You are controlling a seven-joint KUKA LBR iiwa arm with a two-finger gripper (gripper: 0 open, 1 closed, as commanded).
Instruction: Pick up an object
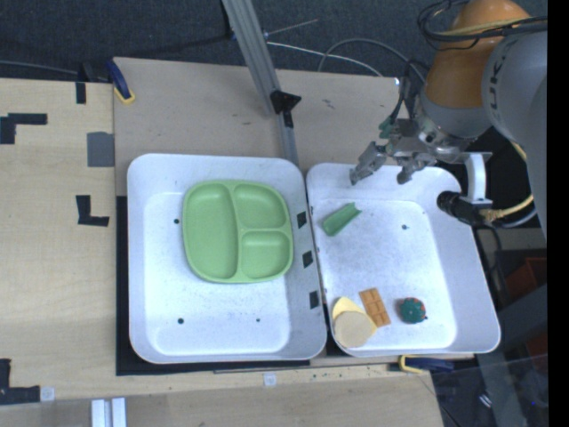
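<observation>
- near edge of right bin (462, 265): cream wedge (350, 322), orange waffle piece (374, 307) touching it, small green-and-red toy (411, 310) just beside.
- green block (339, 219) near right bin's far left corner, lying tilted.
- left bin (151, 265): green divided plate (237, 230), centre-far.
- gripper (385, 169) over right bin's far edge, fingers spread, holding nothing.

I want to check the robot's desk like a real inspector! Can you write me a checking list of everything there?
Surface: wooden bench bearing two white bins, left bin and right bin.
Job's things: green block, yellow piece, orange waffle piece, small green-and-red toy, all in right bin.
Clutter: green divided plate in left bin.
Grippers: gripper open above right bin's far edge, holding nothing.
Cables: black cables behind bench.
Surroundings: grey pole, dark floor.
</observation>
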